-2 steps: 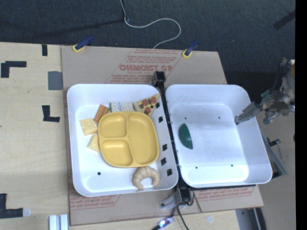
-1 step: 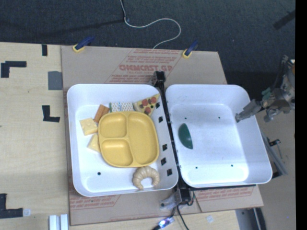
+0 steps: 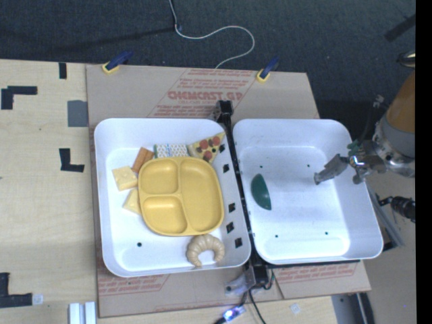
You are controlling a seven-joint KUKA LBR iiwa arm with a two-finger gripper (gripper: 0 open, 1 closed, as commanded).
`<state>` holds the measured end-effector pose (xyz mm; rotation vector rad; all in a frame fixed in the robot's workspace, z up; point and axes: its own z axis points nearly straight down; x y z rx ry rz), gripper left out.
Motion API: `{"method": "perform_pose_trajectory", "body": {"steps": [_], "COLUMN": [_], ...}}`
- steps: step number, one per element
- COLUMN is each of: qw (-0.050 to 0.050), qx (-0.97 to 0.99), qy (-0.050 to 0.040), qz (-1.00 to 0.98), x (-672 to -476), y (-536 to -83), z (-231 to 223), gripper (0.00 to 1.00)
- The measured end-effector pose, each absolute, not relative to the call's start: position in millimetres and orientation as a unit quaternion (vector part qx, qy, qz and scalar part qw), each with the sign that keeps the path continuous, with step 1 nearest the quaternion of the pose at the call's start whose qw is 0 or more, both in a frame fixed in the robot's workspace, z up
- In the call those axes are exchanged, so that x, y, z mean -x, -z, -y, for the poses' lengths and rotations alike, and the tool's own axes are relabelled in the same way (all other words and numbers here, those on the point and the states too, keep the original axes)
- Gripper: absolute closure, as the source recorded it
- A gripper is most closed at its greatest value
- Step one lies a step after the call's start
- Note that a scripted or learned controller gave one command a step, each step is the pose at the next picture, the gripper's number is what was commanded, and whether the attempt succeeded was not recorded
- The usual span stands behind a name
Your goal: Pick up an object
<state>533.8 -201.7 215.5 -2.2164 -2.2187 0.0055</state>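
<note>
- Camera view gives you the gripper [image 3: 329, 172] over the right bin [image 3: 337, 248], at three o'clock; whether it's open, you cannot tell.
- Green object [image 3: 261, 192] lies at nine o'clock from it.

Right bin [image 3: 351, 245] mostly open floor, green object [image 3: 261, 192] near its left wall, left bin [image 3: 108, 248] seemingly crowded

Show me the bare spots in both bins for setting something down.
Right bin: bare floor right of the green piece, below the gripper. Left bin: crowded by the yellow plate, crackers and croissant; only its lower-left corner is free.
</note>
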Motion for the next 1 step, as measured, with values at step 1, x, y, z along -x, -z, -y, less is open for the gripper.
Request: {"method": "perform_pose_trajectory", "body": {"steps": [1], "qw": [0.002], "qx": [0.707], "qy": [-0.0017], "qz": [0.708], "x": [-528.6], "y": [-169.1], "z": [195.3], "gripper": [0.0]}}
